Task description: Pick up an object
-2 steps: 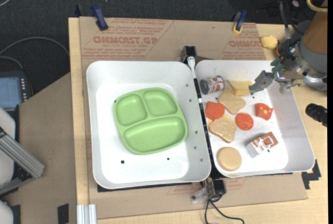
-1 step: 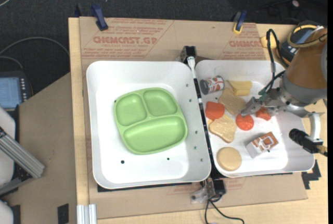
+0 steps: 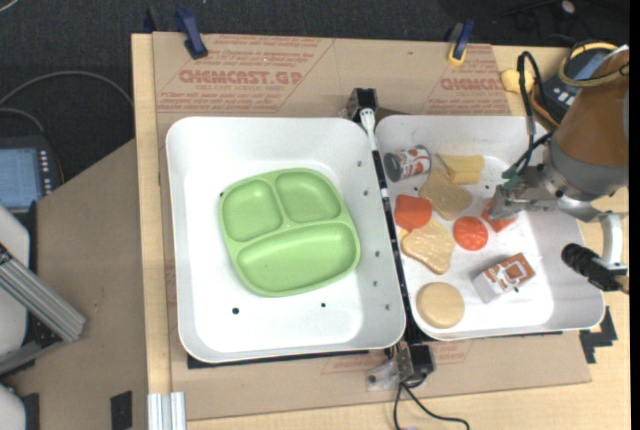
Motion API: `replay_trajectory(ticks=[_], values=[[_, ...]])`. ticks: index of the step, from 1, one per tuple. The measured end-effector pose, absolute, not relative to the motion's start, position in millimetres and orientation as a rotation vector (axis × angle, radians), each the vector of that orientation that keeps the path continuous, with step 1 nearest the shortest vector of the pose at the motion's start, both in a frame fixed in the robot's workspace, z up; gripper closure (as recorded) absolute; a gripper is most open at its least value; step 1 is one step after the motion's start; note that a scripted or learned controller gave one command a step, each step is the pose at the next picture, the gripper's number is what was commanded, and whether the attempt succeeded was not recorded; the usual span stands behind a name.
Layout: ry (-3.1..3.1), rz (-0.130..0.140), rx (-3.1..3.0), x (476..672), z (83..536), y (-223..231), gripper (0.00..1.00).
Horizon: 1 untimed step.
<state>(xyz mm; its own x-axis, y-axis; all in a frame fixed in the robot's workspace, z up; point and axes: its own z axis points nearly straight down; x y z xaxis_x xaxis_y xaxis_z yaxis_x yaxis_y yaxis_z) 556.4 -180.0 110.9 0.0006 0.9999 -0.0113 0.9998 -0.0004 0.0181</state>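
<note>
Can't tell how the gripper (image 3: 503,205) is set; it's low in the right white bin (image 3: 560,313), right by a round red toy tomato (image 3: 471,234). A green divided plastic plate (image 3: 290,231) fills the left white bin (image 3: 200,288).

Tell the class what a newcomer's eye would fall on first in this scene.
First, the green divided tray, bright against the left bin. Next, the cluster of toy foods in the right bin, among them a red tomato and a round biscuit, with the gripper low over them.
</note>
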Motion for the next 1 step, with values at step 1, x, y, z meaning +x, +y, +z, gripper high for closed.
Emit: replay_trajectory(ticks=[1], values=[[2.205,0.008,2.207,556.5,120.4,-180.0,1.0]])
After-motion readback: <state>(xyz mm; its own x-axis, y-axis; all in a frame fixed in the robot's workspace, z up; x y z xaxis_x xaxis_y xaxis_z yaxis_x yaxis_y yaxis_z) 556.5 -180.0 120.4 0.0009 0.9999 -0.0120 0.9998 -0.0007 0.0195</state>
